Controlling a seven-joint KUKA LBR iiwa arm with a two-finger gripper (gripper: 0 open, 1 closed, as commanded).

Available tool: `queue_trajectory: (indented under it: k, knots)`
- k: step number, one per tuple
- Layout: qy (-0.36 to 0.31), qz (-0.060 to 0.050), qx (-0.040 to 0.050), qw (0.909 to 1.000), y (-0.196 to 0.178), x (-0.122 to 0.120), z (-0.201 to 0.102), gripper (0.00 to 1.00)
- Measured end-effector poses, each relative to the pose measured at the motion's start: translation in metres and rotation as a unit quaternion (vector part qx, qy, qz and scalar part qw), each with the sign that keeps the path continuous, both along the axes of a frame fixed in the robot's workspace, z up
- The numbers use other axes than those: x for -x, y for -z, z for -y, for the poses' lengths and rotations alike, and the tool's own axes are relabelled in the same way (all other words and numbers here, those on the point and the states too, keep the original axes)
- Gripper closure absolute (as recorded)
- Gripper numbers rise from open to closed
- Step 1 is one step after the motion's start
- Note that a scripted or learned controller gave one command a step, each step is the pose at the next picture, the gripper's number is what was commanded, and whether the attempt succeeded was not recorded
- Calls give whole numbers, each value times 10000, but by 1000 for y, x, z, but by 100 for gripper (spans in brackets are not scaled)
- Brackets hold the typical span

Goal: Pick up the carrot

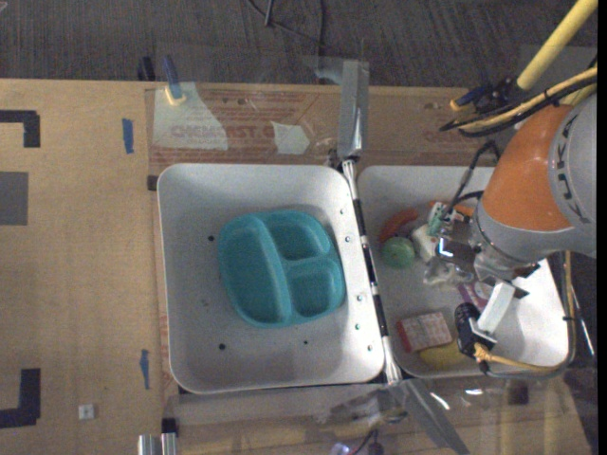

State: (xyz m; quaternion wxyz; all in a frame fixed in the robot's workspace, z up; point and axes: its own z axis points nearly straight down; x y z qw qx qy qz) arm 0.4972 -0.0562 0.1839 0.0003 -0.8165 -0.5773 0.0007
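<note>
While poised low over the right bin (pixel 555 344), claw (pixel 444 265) state unclear — reaching step — next, close on carrot (pixel 399 224).

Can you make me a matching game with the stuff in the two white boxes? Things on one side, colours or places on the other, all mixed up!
Things:
1. divided plate
2. round ball
3. flat square block
4. arm's band

Clues:
A. orange, above the wrist
B. teal, lying in the left bin
C. green, in the right bin near the divider
D. reddish, near the front of the right bin

Pairs: 1-B, 2-C, 3-D, 4-A
</note>
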Motion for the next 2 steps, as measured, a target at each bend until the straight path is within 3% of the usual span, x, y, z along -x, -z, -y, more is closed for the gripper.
queue_trajectory:
  k: [1,2]
  knots:
    - [-2638,-5,-12,9646,0,18,-3,100]
    - [-5961,27,12,8029,-27,17,-2,100]
